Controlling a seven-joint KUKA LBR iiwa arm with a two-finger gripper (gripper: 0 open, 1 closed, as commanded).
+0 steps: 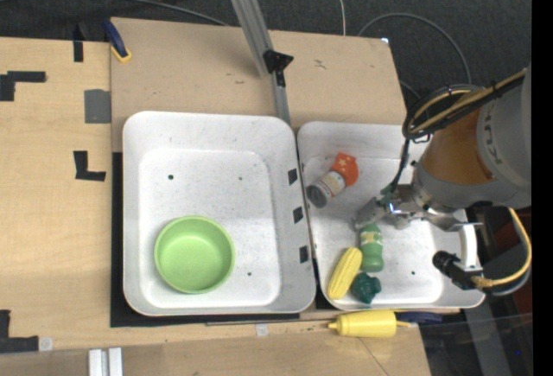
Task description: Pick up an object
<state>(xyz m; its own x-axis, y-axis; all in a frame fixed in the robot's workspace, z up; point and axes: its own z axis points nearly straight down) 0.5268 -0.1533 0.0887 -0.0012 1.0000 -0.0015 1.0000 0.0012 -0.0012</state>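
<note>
Glossy plastic green bowl, speckled matt white bins, wooden bench

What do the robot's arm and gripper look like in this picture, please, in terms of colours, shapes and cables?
The arm is a thick, rounded grey body with a broad orange band above the wrist. Black and yellow cables loop over its top, and another black and yellow cable curls below it near a white bracket. The gripper is a small dark and silvery metal assembly.
</note>
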